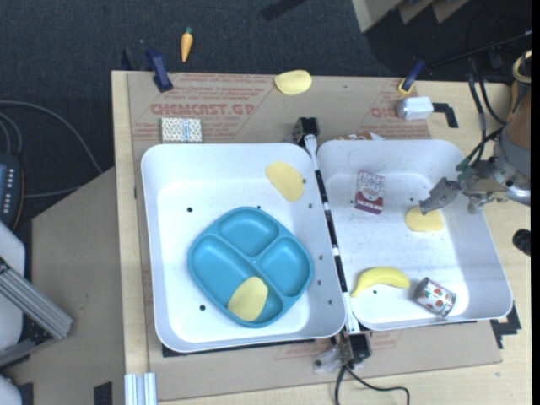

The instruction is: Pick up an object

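In the right bin [472, 251] lie a flat yellow piece [422, 221], a red-and-white packet [369, 192], a banana [380, 279] and a small red-and-white can [434, 296] on its side. My gripper [451, 197] hangs at the bin's right side, just above and to the right of the flat yellow piece, and nothing shows in its grasp. The left bin [169, 184] holds a blue divided plate [278, 264] with a yellow piece [248, 299] in its near compartment. Another yellow piece [285, 180] lies near that bin's back right corner.
On the bench behind the bins are a yellow piece [293, 82], a patterned square packet [181, 129], a blue clip [158, 69] and a white block [416, 107]. A small carrot [186, 45] lies on the floor beyond. Cables hang at the right by the arm [515, 163].
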Tool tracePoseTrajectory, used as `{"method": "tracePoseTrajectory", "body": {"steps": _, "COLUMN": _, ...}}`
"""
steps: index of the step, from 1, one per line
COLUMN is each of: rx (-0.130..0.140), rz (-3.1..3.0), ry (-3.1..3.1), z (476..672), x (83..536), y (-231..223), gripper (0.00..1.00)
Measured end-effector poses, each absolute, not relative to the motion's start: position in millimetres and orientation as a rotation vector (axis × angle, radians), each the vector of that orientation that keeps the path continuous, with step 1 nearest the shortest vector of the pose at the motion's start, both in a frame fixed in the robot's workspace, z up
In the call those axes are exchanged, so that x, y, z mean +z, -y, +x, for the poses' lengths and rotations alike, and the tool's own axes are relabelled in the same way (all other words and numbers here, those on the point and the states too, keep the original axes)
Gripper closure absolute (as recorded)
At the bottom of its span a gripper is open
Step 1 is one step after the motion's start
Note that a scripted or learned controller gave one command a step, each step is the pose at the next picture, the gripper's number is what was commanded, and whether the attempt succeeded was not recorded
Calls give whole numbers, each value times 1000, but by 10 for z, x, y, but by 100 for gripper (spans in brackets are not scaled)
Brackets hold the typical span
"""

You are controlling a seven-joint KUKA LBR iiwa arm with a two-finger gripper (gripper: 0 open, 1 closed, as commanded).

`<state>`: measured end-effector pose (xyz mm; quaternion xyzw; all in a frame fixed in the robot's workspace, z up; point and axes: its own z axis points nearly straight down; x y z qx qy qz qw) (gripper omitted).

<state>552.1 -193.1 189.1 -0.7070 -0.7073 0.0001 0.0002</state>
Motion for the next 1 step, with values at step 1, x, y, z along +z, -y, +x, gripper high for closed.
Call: {"method": "tracePoseTrajectory", "body": {"steps": 1, "rx": -9, "rz": -2225, "ry": 2229, "z": 5958, "x": 892, "y": 1607, "gripper": 0}}
